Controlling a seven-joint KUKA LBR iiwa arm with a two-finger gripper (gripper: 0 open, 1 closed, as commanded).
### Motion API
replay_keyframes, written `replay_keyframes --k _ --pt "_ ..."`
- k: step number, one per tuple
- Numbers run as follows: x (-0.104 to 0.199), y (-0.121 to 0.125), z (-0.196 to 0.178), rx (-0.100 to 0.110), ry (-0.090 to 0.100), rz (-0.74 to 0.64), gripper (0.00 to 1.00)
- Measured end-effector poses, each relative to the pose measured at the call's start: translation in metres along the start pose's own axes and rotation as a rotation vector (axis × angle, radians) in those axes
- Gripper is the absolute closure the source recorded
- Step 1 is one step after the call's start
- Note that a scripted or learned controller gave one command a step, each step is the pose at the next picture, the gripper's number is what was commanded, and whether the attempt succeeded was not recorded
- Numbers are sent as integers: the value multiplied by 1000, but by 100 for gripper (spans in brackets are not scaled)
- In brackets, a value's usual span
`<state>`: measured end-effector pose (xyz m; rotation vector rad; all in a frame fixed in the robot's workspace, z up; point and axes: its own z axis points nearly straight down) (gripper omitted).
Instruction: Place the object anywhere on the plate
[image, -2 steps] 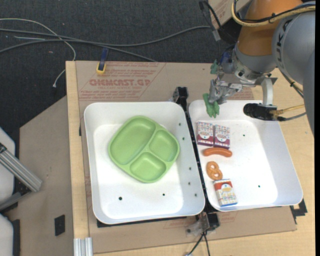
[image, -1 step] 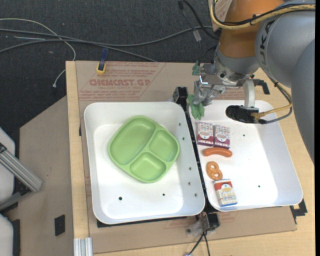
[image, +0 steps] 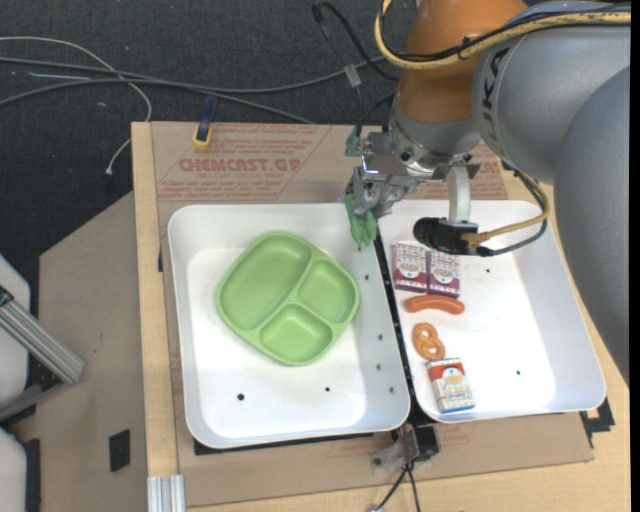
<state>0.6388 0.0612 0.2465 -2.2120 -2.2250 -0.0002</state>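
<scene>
The tool (image: 366, 205) hangs over the seam between the two white bins, near their far edges, with the grey arm (image: 560, 110) and its orange band (image: 445, 40) reaching in from the right. A slim green object (image: 361, 222) sits clamped between the tool's fingers; its long axis runs close to vertical in the picture, the lower end pointing down toward the divider between the bins, tilted slightly to the right. What the object is exactly cannot be made out; it looks like a narrow green vegetable-shaped toy.

The green plate (image: 288, 297), with three compartments, lies in the left bin (image: 200, 380), turned at a slant, its nearest corner just left of and below the held object. The object is above the bin edge, apart from the plate, not over any compartment.

In the right bin (image: 540, 330) lie two small pink-and-white cartons (image: 427, 270) side by side, a red sausage (image: 434, 305) just below them lying crosswise, a brown pretzel (image: 428, 341) below that, and a small white carton (image: 451, 386) with red and blue markings nearest the front edge. A black part with a cable (image: 447, 236) hangs beside the tool above the cartons.

Both bins rest on a cardboard sheet (image: 250, 155) with red printing covering the tabletop.
</scene>
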Motion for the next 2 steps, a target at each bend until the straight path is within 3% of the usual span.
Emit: replay_keyframes --k 1,2 --pt "45 -1 17 2 -2 1 100" --pt "43 -1 16 0 -2 5 0"
